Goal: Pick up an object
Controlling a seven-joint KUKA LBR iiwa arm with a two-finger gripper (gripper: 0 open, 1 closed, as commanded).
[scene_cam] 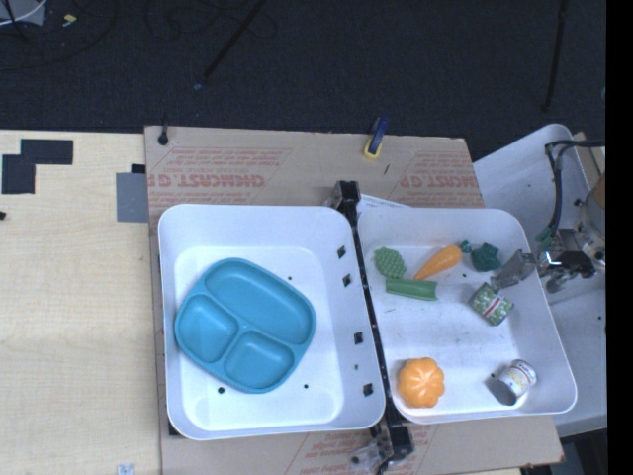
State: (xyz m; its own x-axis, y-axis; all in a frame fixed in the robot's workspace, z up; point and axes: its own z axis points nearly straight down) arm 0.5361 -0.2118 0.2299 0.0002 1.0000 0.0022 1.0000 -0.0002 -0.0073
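Lying at the right-centre of the right bin [539, 389], the small green patterned can [491, 304] is the pick candidate nearest the gripper [521, 268], which hovers just beside it at the bin's right rim. Finger state: cannot tell. Risk: the can may roll or slip aside under contact. Nearby: dark green toy [485, 256], carrot [439, 261], cucumber [410, 288], orange pumpkin [420, 382], silver can [514, 379]. The left bin holds a blue divided plate [245, 323].

Orange pumpkin [420, 382] sitting upright nr front of right bin [450, 237]; carrot [439, 261], green bits [410, 288] lying at back.
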